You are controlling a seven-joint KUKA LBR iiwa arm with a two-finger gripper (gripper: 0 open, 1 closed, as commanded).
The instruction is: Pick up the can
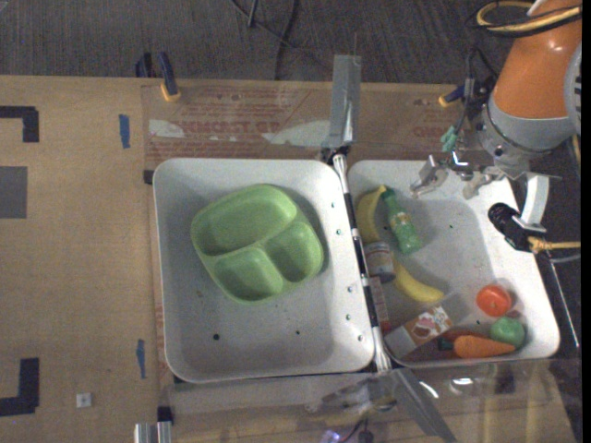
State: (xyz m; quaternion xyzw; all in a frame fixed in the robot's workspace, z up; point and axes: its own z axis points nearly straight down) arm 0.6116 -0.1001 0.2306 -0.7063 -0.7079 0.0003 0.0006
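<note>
The can [379,260] is small and grey-brown. It lies against the left wall of the right bin [545,326], beside the yellow banana [412,286] and just below the green bottle [402,223]. My gripper [450,179] hangs over the bin's back edge, up and to the right of the can and well apart from it. Its fingers [423,179] are spread open with nothing between them.
The left bin [185,340] holds a green divided plate [258,243]. In the right bin's front corner lie a small carton [427,325], a carrot [480,346], a red-orange fruit [494,299] and a green fruit [508,330]. A metal divider [355,247] separates the bins.
</note>
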